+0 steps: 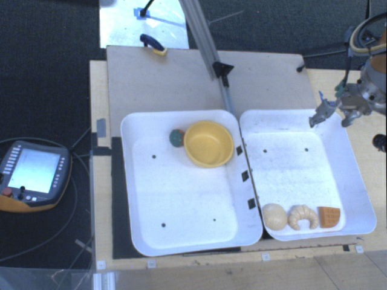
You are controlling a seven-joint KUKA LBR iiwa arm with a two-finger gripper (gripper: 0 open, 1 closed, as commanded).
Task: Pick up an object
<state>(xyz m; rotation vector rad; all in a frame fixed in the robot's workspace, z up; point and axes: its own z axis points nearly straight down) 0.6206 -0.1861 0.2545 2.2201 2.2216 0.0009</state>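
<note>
One pale curled croissant (pixel 303 217)

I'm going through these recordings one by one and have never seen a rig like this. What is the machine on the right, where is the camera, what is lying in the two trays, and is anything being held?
One camera looks down at a slant on a bench carrying two shallow white bins side by side. The machine at the right edge is a robot arm; its gripper hangs over the far right corner of the right bin, with nothing between its fingers, which look spread apart. Its job is to pick up an object. The left bin holds a yellow bowl with a small dark green ball touching its left side. Along the right bin's near edge lie a pale round roll, a croissant-shaped piece and an orange block. The screen device left of the bench looks like the arm's control pendant.
</note>
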